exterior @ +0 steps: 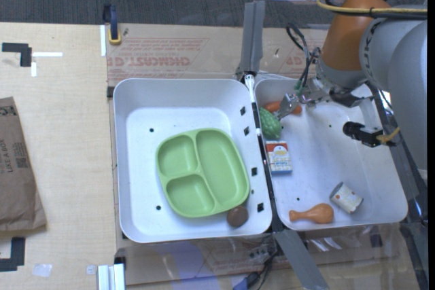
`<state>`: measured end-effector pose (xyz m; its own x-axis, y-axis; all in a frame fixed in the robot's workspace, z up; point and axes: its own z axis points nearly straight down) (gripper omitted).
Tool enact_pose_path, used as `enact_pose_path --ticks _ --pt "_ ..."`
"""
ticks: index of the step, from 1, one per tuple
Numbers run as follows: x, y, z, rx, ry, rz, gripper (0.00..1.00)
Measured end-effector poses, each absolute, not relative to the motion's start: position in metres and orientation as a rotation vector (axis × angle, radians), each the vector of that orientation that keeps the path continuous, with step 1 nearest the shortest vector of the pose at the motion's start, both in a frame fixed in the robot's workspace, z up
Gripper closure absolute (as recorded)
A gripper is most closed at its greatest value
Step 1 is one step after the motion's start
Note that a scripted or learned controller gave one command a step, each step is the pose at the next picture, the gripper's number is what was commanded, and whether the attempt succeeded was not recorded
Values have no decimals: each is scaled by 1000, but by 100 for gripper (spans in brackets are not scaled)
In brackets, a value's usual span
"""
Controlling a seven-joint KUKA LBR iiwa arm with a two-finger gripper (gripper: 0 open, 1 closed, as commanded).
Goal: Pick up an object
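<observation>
My gripper (pixel 291 105) hangs low over the far left corner of the right bin (pixel 380 204). Just to its left lies a small orange object (pixel 272 106), partly hidden by the gripper. A bumpy green object (pixel 270 123) sits right below it against the bin's left wall. Farther toward the front lie a small red and white carton (pixel 279 157), an orange pear-shaped toy (pixel 312 214) and a little white box (pixel 346 198). I see nothing held clear of the bin floor.
The left bin (pixel 136 112) holds a green divided plate (pixel 202 172) and a brown lump (pixel 237 216) at its front right. A brown paper bag (pixel 17 166) lies on the bench at far left. Cables (pixel 367 132) run along the arm over the right bin.
</observation>
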<state>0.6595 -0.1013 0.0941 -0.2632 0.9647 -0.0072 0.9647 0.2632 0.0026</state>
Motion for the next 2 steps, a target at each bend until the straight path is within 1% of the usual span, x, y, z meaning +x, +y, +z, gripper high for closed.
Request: enact_pose_path --ticks 2 --pt "660 -101 94 1903 2491 -3 0"
